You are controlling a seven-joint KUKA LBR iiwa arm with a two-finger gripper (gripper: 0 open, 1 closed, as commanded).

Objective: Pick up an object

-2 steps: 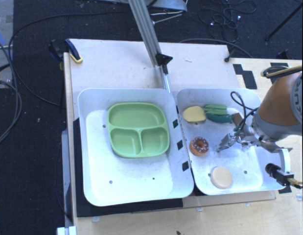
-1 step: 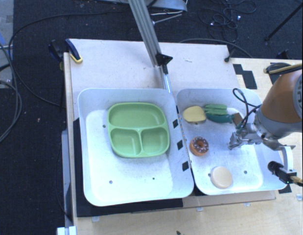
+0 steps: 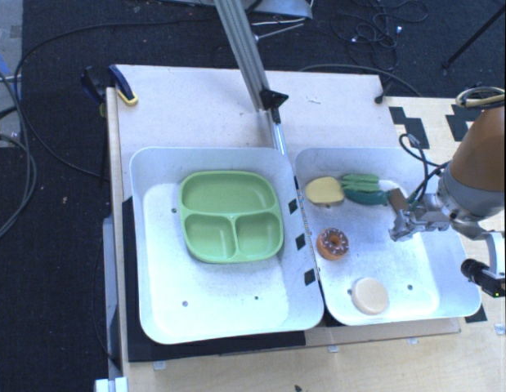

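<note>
- The worktop [image 3: 236,96] is a pale, flat board carrying two shallow white bins with rounded corners, set side by side and touching along their inner edges.
- The left bin [image 3: 163,300] holds a light green plate [image 3: 231,216], smooth and plastic-looking, square with rounded corners and split into three compartments.
- The right bin [image 3: 424,292] holds four small things, all apart from the plate.
- A pale yellow, rounded lump [image 3: 324,191] lies near the bin's far left corner.
- Just beside it, to the right, lies a dark green elongated item [image 3: 363,188] with a ribbed look; its right end meets a small white piece.
- A small ring doughnut [image 3: 333,242], brown with a reddish glaze and a hole in the middle, sits near the bin's left wall.
- A cream-coloured smooth disc [image 3: 370,295] rests near the bin's front edge.
- The hand [image 3: 402,221], grey metal with dark cables at the wrist, hangs low over the right bin, just right of the green item's end; whether it is clenched or released, I cannot tell, and nothing is visibly grasped.
</note>
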